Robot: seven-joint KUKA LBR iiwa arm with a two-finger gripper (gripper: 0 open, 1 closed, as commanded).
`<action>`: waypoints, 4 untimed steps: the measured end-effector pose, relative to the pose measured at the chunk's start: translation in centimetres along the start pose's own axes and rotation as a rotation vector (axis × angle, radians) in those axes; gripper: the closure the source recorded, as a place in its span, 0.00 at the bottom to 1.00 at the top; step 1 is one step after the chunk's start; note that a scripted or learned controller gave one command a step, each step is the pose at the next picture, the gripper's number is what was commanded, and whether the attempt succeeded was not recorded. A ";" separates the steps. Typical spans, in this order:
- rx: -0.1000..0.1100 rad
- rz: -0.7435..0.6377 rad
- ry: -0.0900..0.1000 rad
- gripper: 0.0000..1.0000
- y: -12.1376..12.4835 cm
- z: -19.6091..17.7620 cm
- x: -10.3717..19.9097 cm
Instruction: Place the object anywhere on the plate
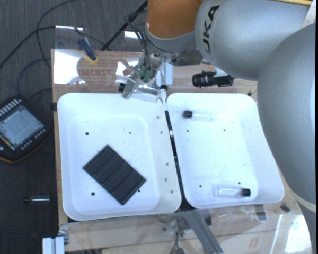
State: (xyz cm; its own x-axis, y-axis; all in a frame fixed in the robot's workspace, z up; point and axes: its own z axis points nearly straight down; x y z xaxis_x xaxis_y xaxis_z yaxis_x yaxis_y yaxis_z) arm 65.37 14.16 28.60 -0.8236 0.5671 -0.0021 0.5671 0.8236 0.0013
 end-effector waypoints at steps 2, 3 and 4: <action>-0.003 -0.342 -0.003 1.00 5.5 -8.8 3.8; -0.004 -0.341 -0.006 1.00 5.6 -9.7 3.7; -0.006 -0.340 -0.009 1.00 5.7 -10.7 3.6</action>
State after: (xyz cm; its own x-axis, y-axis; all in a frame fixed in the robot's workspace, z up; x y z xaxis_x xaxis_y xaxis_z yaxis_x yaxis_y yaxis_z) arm 65.58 20.94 39.25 -0.9656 0.2597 -0.0124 0.2597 0.9657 0.0045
